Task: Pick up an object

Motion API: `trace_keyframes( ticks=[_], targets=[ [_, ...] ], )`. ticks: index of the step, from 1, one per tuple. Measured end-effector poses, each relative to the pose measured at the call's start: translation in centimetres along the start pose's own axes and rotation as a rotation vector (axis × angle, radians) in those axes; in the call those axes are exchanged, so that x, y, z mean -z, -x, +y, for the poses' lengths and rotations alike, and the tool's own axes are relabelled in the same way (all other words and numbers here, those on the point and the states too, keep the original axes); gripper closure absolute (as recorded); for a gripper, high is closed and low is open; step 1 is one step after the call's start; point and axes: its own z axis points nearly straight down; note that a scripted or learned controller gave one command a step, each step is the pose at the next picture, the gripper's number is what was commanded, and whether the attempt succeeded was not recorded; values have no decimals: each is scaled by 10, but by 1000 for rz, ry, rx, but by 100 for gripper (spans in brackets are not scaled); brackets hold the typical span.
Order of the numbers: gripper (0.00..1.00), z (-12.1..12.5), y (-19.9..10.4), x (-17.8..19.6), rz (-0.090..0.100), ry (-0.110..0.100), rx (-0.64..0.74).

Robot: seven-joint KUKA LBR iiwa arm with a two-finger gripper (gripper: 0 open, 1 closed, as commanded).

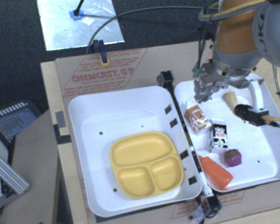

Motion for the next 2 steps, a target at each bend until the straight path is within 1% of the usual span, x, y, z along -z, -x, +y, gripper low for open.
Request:
trace_keyframes(
  ticks=[2],
  targets=[
    [100,9,-100,11,0,1,0]
  ],
)
